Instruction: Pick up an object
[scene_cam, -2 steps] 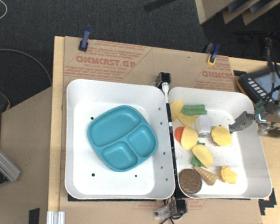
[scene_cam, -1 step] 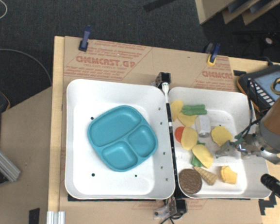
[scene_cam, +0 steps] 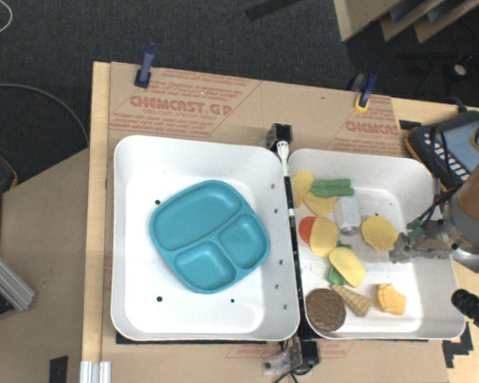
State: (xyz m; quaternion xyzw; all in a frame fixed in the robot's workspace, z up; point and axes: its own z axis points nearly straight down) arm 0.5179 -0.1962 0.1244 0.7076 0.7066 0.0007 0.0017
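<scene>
The right bin (scene_cam: pixel 415 181) holds several toy foods. A green bean pod (scene_cam: pixel 332 187) lies at the back beside yellow pieces (scene_cam: pixel 303 184). A red tomato (scene_cam: pixel 305 229) and a pale yellow piece (scene_cam: pixel 325 236) sit in the middle, with a grey block (scene_cam: pixel 350 213) behind them. A round yellow slice (scene_cam: pixel 378 232) lies just left of my gripper (scene_cam: pixel 402 252), which hangs low over the bin's right side. Nothing is visibly held. Nearer the front are a yellow-green fruit (scene_cam: pixel 346 268), a cone (scene_cam: pixel 354 301), a brown cookie (scene_cam: pixel 326 310) and a cheese wedge (scene_cam: pixel 392 299).
The left bin (scene_cam: pixel 129 218) holds a blue divided plate (scene_cam: pixel 209 235). A black rod (scene_cam: pixel 286 191) runs along the seam between the bins. The arm (scene_cam: pixel 475 211) enters from the right, over the right bin's edge. Clamps hold the cardboard base at the back.
</scene>
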